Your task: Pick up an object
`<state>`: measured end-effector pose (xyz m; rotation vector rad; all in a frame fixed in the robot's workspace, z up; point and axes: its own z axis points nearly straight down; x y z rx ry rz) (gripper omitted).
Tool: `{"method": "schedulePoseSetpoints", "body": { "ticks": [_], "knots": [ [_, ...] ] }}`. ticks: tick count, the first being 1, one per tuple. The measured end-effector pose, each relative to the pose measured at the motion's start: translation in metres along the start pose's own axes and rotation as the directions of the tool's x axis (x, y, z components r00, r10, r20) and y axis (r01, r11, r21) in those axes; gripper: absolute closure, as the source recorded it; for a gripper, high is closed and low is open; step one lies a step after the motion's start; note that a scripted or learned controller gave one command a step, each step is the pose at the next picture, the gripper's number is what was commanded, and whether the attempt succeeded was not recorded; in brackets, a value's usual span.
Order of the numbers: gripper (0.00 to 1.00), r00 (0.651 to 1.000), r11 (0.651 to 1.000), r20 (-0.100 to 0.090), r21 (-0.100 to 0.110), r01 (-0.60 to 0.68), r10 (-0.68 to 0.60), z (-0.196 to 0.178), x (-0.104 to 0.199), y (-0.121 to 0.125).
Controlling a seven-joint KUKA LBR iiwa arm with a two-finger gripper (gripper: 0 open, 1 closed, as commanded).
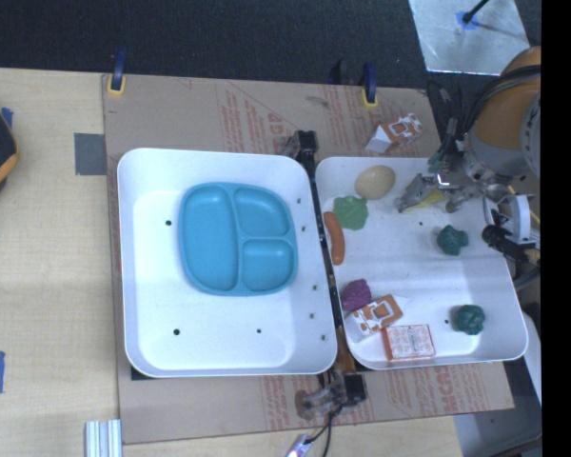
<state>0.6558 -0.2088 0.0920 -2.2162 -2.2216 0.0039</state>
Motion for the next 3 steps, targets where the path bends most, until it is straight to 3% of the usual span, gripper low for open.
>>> {"method": "schedulePoseSetpoints", "body": {
  "ticks": [1,2,3],
  "knots": [
    [0.00,1.000,1.000,0.001,-0.002,0.004,-0.004,-0.097,0.086,-0.059],
    [0.00,1.000,1.000,0.003,-0.001,0.000,0.000,-0.037,0.013,-0.041],
    [0.00,1.000,1.000,0.002,0.000,0.002,-0.002,-0.003,-0.003,-0.094]
  ]
}}
